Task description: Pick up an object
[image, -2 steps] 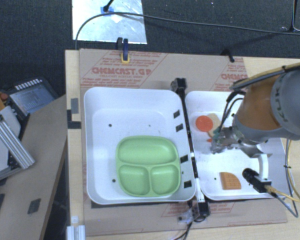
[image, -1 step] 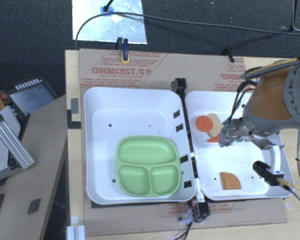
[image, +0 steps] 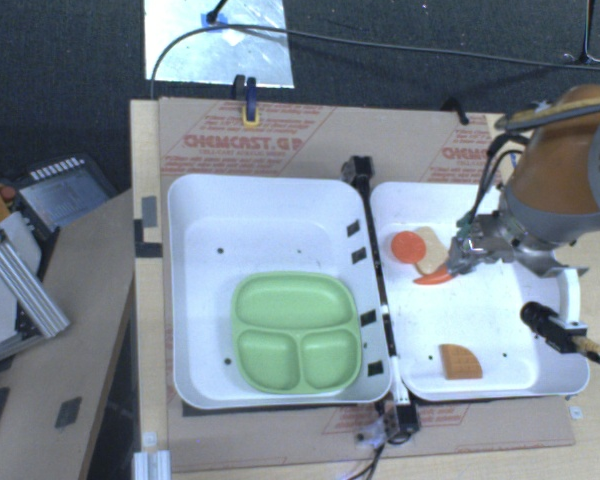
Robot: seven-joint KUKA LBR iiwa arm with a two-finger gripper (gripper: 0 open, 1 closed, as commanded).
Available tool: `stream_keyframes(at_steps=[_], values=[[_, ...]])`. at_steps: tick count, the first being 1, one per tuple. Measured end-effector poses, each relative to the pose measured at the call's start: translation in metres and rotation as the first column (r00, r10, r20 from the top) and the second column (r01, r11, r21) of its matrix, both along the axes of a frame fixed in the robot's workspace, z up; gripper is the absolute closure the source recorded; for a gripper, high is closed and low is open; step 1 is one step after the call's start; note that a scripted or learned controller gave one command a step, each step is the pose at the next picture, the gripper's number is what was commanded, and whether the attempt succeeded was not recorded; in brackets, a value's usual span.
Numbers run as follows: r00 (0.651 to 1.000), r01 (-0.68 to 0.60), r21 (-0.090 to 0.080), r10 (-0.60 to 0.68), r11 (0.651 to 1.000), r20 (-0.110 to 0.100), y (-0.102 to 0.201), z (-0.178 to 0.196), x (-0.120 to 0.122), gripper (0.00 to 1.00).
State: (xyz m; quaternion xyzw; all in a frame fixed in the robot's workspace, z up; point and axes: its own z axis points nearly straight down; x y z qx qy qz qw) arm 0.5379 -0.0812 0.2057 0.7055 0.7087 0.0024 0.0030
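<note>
Approach step: two-finger gripper (image: 462, 258) low over the thin red curved piece (image: 433, 278) beside the round orange object (image: 408, 246); grasp state can't be told, next needs a clean close.

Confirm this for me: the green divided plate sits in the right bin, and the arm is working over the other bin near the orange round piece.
Not quite. The camera view shows the green divided plate in the left bin, not the right one. The rest holds: the arm's gripper is over the right bin, close to the orange round piece.
</note>
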Motion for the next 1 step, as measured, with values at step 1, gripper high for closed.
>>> stream_keyframes(at_steps=[1], values=[[1.0, 0.001, -0.001, -0.001, 1.0, 0.0, -0.007, 0.0529, -0.0059, 1.0]])
